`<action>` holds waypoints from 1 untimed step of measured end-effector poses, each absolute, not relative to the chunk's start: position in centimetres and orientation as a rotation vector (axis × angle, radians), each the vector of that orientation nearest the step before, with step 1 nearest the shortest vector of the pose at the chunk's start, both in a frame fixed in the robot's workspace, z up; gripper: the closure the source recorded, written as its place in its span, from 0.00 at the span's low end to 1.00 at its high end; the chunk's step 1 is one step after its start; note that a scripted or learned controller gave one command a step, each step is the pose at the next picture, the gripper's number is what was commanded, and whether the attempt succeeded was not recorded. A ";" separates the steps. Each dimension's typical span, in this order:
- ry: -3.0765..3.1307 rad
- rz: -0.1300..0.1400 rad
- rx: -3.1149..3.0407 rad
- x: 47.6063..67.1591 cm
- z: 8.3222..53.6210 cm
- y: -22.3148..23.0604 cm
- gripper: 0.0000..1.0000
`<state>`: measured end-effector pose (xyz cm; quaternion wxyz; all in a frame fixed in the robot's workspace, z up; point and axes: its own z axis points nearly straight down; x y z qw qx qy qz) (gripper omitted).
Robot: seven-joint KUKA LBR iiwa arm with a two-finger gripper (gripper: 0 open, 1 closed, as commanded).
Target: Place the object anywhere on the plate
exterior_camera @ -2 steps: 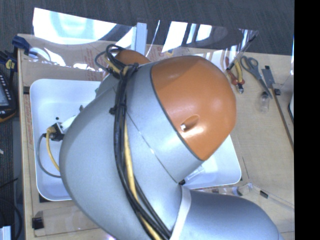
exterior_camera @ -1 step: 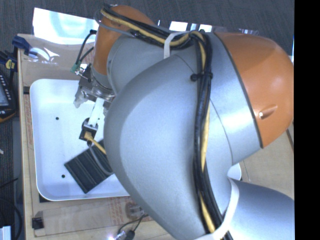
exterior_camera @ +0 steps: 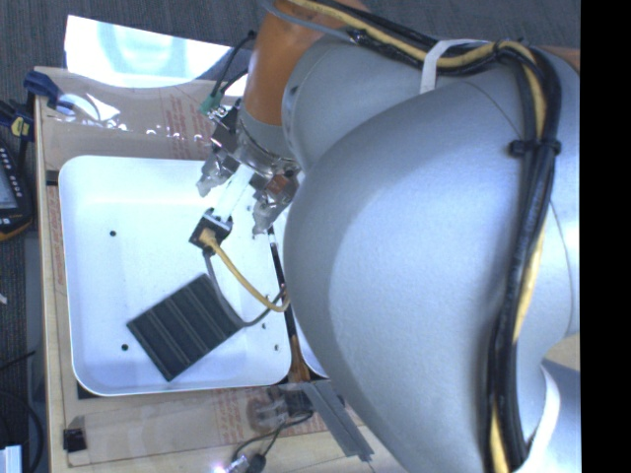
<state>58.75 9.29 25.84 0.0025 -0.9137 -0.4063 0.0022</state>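
**A:** Grey metal sits closest to the lens: the big grey robot arm, looming at the right. What lies past it?

**B:** Beyond it is the shallow white plastic bin on the left. In its nearer part a dark ribbed rectangular slab lies flat on the floor. It's turned at an angle, with one corner close to the near wall.

**A:** How do you reckon it will handle?

**B:** I'd judge it thin, stiff and fairly light. The ridges should give the pads some bite. Lying flat, it offers little height to catch, so I'd pinch across its short width with a pad on each long edge. I'd take it near the middle so it doesn't tip when lifted.

**A:** And the gripper?

**B:** Farther back, the two-finger metal gripper hangs over the far right part of the same bin. Its fingers are spread wide with nothing between them, and it's clearly apart from the slab.
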 end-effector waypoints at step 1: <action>-1.202 0.012 -2.899 64.7 17.2 13.6 1.00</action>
